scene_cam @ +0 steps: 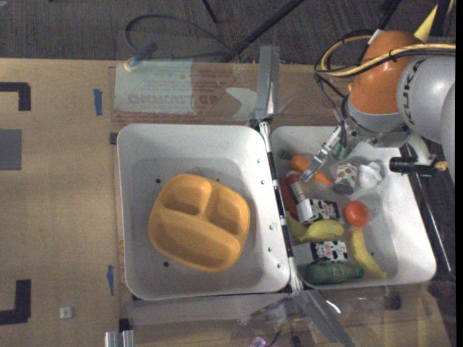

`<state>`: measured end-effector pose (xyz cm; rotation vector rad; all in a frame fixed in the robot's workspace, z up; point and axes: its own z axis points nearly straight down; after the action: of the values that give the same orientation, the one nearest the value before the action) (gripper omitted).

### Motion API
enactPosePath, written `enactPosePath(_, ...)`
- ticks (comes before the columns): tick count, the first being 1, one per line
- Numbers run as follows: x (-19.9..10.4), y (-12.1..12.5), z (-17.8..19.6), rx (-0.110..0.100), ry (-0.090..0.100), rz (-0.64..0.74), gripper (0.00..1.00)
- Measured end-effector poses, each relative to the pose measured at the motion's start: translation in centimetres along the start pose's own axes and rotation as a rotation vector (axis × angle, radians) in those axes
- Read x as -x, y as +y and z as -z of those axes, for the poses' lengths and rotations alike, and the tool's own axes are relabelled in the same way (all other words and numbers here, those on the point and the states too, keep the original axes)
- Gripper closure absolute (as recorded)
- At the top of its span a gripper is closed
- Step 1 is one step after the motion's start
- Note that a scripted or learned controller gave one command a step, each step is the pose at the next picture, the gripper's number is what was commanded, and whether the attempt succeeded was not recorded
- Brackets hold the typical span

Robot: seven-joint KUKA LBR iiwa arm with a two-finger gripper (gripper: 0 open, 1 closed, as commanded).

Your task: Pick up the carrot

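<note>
Currently the claw [316, 166] hangs low at about ten o'clock in the right bin [416, 248], its two slim fingers slightly parted with nothing between them. The carrot [307, 166], an orange piece lying near the bin's left wall, sits directly under the fingertips and partly hidden by them; whether they touch it I cannot tell. Toward three o'clock from the claw lie a printed cup [346, 176] and a crumpled white piece [370, 172]; toward five o'clock, a tomato [357, 213]; toward six, two bananas and a green bottle [333, 272]. The left bin [137, 266] holds a yellow tray [200, 221]. To do this well, I judge the fingers should straddle the carrot across its narrow width, descend fully, then close before lifting straight up.
</note>
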<state>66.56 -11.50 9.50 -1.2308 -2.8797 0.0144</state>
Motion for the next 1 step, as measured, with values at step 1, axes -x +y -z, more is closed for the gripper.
enactPosePath(1,0.04,0.31,0.60,0.013,-0.014,0.002,1.00)
